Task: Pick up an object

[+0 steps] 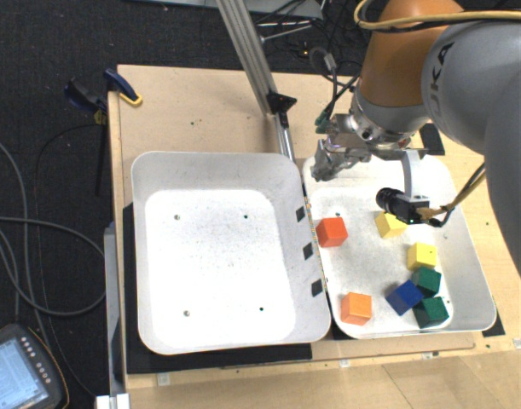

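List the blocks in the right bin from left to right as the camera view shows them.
Red-orange block → orange block → blue block. The yellow blocks and green blocks further right overlap in left-right position, so their order is unclear.

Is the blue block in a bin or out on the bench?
In. The blue block lies on the floor of the right bin, inside its rim, touching a green block.

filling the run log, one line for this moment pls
end effector above right bin's far left corner | blocks in right bin | orange block nearest
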Available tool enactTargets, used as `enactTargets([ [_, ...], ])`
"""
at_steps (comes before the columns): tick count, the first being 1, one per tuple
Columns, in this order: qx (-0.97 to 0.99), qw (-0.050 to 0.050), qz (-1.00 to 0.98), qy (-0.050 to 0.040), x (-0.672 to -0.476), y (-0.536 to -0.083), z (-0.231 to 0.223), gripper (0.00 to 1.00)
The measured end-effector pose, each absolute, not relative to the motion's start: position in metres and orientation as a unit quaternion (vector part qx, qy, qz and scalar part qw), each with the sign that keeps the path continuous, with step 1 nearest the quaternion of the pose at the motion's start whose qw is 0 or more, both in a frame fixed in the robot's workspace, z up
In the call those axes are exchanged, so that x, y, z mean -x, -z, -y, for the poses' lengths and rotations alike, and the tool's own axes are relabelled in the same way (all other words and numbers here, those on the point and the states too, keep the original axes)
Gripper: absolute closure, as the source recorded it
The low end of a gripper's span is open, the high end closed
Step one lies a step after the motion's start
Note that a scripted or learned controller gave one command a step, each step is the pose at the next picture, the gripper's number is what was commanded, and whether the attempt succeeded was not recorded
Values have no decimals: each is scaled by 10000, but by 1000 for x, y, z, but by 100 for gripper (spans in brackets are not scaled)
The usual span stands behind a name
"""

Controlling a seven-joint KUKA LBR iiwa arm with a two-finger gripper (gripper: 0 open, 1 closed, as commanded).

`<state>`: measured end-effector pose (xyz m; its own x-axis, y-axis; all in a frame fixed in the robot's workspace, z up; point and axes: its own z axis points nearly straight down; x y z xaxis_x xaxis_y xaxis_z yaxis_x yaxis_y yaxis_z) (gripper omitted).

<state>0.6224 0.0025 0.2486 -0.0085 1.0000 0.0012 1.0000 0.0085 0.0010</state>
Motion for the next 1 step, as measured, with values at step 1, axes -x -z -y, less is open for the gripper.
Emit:
enactTargets([
  [1, 7043, 15, 7099, -5, -618, -234, -54, 100],
])
